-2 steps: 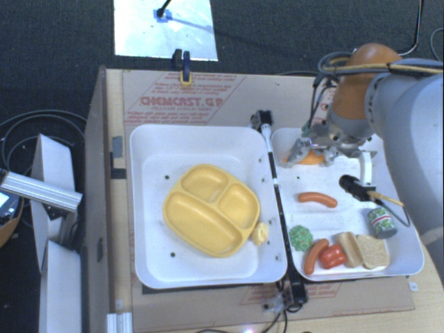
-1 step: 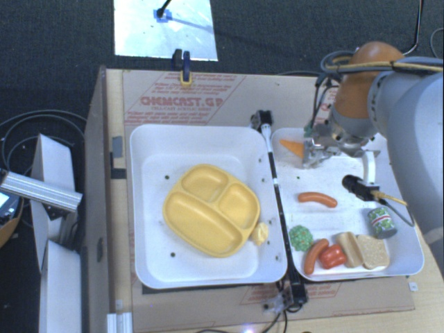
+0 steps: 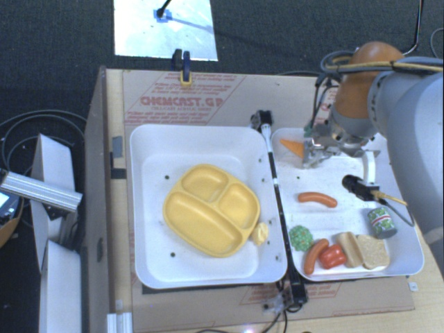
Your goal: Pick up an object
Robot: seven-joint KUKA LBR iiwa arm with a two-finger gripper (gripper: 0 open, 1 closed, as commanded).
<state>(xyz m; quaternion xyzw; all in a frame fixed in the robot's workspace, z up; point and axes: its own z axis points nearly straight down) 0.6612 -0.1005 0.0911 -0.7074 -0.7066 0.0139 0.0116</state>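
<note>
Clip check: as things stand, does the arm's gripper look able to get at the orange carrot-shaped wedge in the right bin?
Probably yes. The gripper hovers right beside the orange carrot-shaped wedge near the far corner of the right white bin, with nothing lying between them; the bin wall close by may crowd it.

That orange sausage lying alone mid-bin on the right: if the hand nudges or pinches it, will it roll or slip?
The smooth orange toy sausage is round-bodied and lies flat on the right white bin floor, so it will probably roll if pushed from the side. Its surface looks glossy, so it may slip from a pinch near an end. It lies apart from its neighbours, so a mid-body grasp seems safest.
</note>
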